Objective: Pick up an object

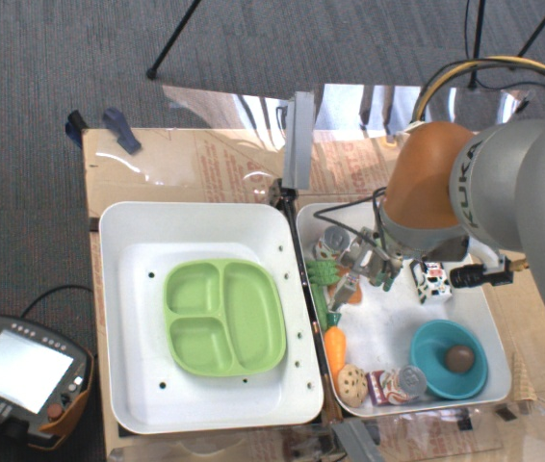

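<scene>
Nearest in the right bin [500, 352] lie a cookie [352, 384] and an orange carrot [335, 347]. Farther back the gripper [357, 275] hangs just above the carrot's upper end; whether its jaws are parted cannot be told.

Two white bins [118, 258], one green tray [224, 316] (three compartments), one teal bowl [427, 364].

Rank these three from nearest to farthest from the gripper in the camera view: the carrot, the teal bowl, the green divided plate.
Measured from the gripper in the right bin:
1. Carrot, just below it, by the bin's left wall.
2. Teal bowl, lower right corner of that bin.
3. Green divided plate, in the left bin.
</scene>
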